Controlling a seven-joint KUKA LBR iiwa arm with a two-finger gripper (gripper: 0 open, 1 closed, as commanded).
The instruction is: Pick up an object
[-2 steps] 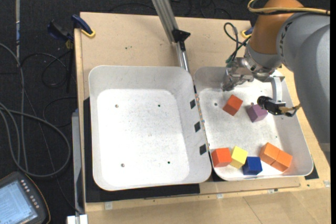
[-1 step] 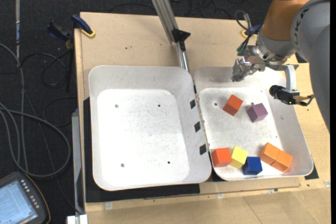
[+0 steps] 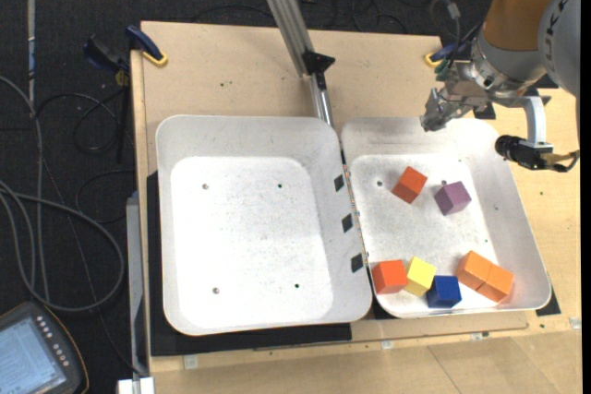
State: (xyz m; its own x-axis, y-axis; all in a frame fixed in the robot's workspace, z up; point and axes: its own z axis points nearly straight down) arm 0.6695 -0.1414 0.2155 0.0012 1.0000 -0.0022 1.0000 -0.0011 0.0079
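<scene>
My gripper [image 3: 435,119] hangs over the far edge of the right bin [image 3: 517,198], above and behind the blocks. An orange cube [image 3: 409,184] and a purple cube [image 3: 452,197] lie in the bin's middle, below the gripper. Along the near edge sit a red-orange cube [image 3: 389,276], a yellow cube [image 3: 420,275], a blue cube [image 3: 444,291] and a larger orange block [image 3: 485,276]. Nothing shows between the gripper's tips.
The left bin [image 3: 185,198] adjoins the right one. A slanted metal pole [image 3: 282,0] crosses the bench's far side. Clamps sit at the bench's far corners [image 3: 143,43]. Cables lie on the floor at left.
</scene>
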